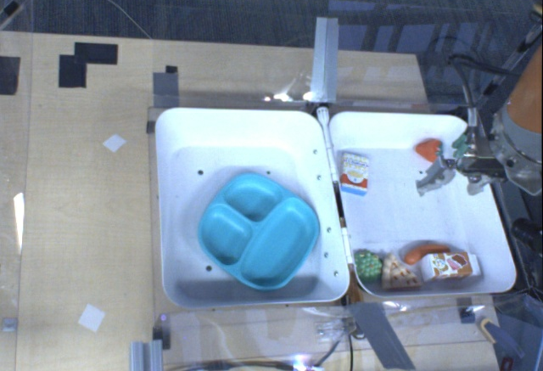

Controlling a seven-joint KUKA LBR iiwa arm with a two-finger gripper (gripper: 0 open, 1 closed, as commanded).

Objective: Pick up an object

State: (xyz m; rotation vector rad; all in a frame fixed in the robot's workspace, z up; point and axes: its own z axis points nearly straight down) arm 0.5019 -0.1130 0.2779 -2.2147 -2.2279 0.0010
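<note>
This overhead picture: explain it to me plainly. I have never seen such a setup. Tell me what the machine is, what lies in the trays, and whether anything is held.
One camera fixed above a bench looks down at a slant. The machine is a robot arm reaching in from the right; its gripper, a two-finger claw, hangs over the right bin. No object shows between its fingers.

The left bin holds a blue divided plate. In the right bin lie a small carton near the divider, an orange-red item near the gripper, and along the near wall a green item, a sausage-like piece and another small carton.
</note>
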